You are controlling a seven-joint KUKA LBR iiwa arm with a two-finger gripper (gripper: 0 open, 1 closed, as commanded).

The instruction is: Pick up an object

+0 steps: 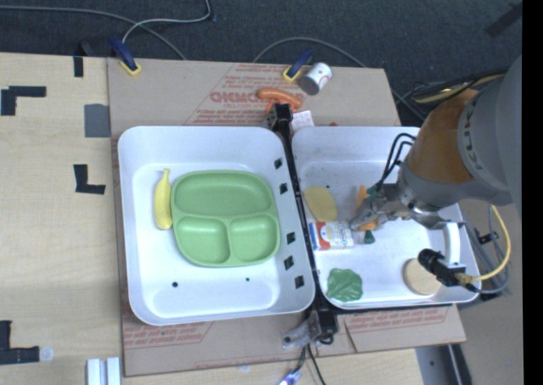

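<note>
Nearest the front edge of the bench, in the right bin (pixel 386 142), a green leaf-shaped piece (pixel 344 284) lay by the front wall close to the divider between the bins. At that bin's front right corner a round tan disc (pixel 417 276) rested against the wall. Further in, a small white packet with red print (pixel 334 235) lay near the divider, and just behind it a pale yellow oval piece (pixel 321 203) sat on the bin floor. The pincer (pixel 368 215) hung low over the middle of the right bin, just right of the packet, among some small orange and green bits; whether it stood wide or narrow could not be told, and nothing could be made out between its tips. The grey arm (pixel 475 150) with its orange band reached in from the right edge.

In the left bin (pixel 204 311) a green divided plate (pixel 226 216) lay in the middle, with a yellow banana (pixel 162 198) touching its left side.

Beyond the bins, near the back edge of the cardboard, an orange clamp (pixel 279 97) and a small silver cylinder (pixel 315 78) sat.
</note>
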